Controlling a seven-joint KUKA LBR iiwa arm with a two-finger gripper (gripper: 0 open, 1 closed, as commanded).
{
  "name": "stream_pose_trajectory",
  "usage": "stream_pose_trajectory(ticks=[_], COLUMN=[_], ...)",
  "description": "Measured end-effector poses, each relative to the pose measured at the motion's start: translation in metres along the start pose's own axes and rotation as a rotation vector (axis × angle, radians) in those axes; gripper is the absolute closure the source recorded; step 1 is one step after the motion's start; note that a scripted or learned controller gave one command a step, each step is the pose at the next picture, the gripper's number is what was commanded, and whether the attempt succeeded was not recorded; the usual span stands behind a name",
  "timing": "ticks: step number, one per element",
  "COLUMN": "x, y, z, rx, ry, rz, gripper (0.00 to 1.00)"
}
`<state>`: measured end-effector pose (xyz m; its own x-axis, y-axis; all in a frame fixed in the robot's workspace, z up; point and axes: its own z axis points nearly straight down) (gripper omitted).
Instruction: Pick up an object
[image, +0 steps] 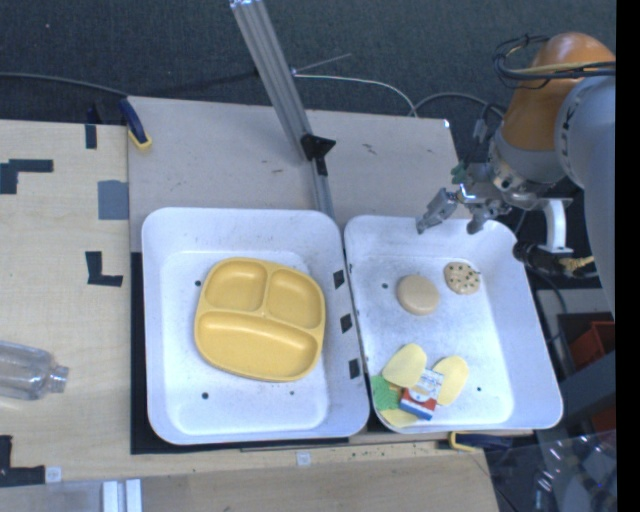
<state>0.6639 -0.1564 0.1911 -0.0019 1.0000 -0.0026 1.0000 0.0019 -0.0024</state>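
Camera view looks down on the table (230, 170) with two white bins side by side. The left bin (170, 330) carries a yellow divided plate (262, 318), its long axis running roughly left to right with a slight tilt, the single large compartment toward the near edge.

The right bin (500, 340) holds a round tan cookie-like piece (417, 294), with a smaller speckled cookie (461, 277) just beside it to the right, apart from it. Neither has a clear long axis. Near the bin's front-left corner lies a cluster: yellow rounded pieces (428, 370), a small red, white and blue packet (424, 394) on top of them, and a green edge (384, 398) beneath.

The claw (458, 212) hangs over the far edge of the right bin, its fingers spread apart with nothing between them, well apart from the cookies and the cluster.

A clear plastic bottle (28, 370) lies on its side at the left edge of the table.
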Motion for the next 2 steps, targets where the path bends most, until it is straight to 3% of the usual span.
stream_pose_trajectory(ticks=[1, 2], x=[0.031, 0.083], y=[-0.067, -0.065], z=[0.105, -0.003], rx=[0.001, -0.009], ry=[0.002, 0.004], rz=[0.002, -0.004], gripper=[0.0, 0.0])
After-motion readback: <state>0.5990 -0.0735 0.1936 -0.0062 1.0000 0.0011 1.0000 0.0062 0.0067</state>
